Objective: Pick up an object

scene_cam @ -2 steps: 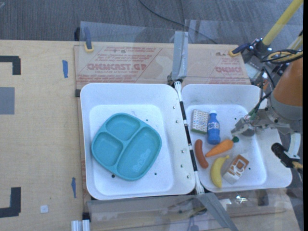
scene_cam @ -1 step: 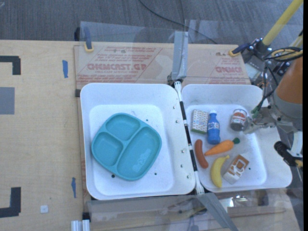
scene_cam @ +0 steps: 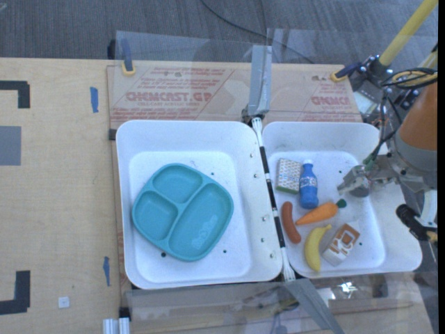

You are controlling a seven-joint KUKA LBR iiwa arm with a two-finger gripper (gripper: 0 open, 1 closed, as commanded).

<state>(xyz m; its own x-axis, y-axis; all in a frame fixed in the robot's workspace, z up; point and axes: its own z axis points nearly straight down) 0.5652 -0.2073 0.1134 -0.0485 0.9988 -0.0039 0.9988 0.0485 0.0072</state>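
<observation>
Over the right bin (scene_cam: 400, 252) hangs the gripper (scene_cam: 356, 181), near the bin's right side and above its white floor. It is small and partly blurred, so I cannot tell its state, and nothing is visible in its grasp. The grey arm (scene_cam: 417, 127) with its orange band enters from the right edge.

All graspable objects lie in the right bin, to the left of the gripper and below it. A blue bottle (scene_cam: 308, 184) with a white cap lies near the middle, and just beside it on the left is a small box (scene_cam: 288, 175) with a greenish printed face. Under the bottle, a carrot (scene_cam: 316, 214) lies at a slant, with its green end pointing toward the gripper. A red sausage (scene_cam: 290, 222) lies close to the bin's left wall. A yellow banana (scene_cam: 315, 248) is curved near the front wall, and a small white and brown carton (scene_cam: 341, 243) touches it on the right.

The left bin (scene_cam: 132, 141) holds a teal divided plate (scene_cam: 183, 211) with three compartments, turned at a slant.
</observation>
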